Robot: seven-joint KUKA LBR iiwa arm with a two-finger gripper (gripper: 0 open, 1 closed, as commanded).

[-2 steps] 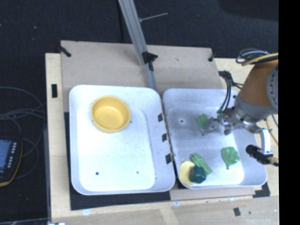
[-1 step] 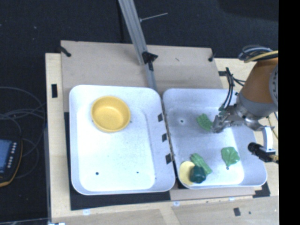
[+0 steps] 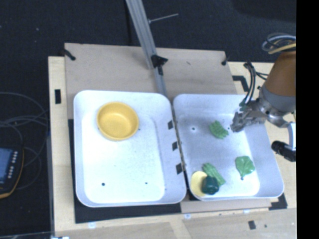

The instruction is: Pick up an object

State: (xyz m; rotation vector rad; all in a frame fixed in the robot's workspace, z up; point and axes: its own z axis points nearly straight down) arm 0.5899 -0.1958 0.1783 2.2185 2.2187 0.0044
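Note:
My gripper hangs over the upper right part of the right bin, its tip just right of a small green leafy piece. Nothing shows between its fingers. A second green leafy piece lies toward the bin's right side. Near the front edge, a green ridged piece lies next to a dark green round object that rests on a yellow piece.
The left bin holds a yellow bowl in its upper left. A grey metal post rises from between the bins at the back. The arm enters from the right, over the right bin's edge.

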